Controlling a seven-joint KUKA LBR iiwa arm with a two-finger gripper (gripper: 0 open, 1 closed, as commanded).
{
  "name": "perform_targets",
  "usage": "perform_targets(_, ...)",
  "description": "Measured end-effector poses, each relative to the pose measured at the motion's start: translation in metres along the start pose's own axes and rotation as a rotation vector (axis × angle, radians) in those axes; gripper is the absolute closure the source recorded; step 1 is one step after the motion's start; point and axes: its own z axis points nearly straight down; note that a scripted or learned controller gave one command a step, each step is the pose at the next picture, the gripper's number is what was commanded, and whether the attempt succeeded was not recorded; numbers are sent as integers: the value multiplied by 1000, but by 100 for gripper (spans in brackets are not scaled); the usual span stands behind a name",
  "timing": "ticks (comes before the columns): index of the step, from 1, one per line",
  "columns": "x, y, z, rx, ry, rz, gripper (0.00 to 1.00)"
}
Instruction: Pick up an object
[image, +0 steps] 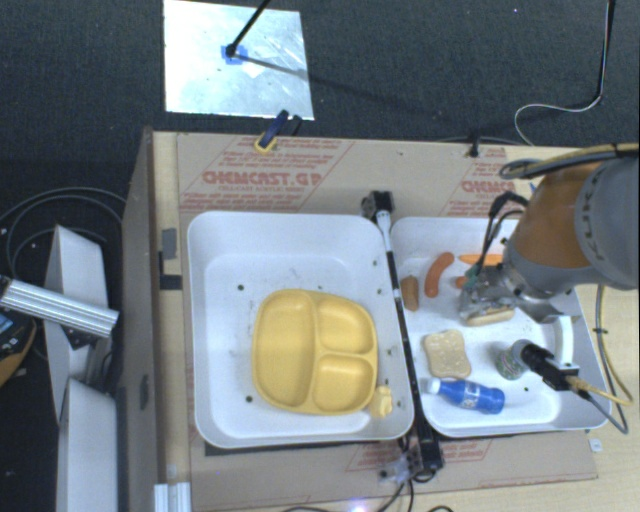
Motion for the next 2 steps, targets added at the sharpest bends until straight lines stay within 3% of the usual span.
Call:
perform_targets(1, 0, 0, 0, 1, 0, 0, 0)
perform_targets(2, -21, 62, 15, 10, 3, 1, 0)
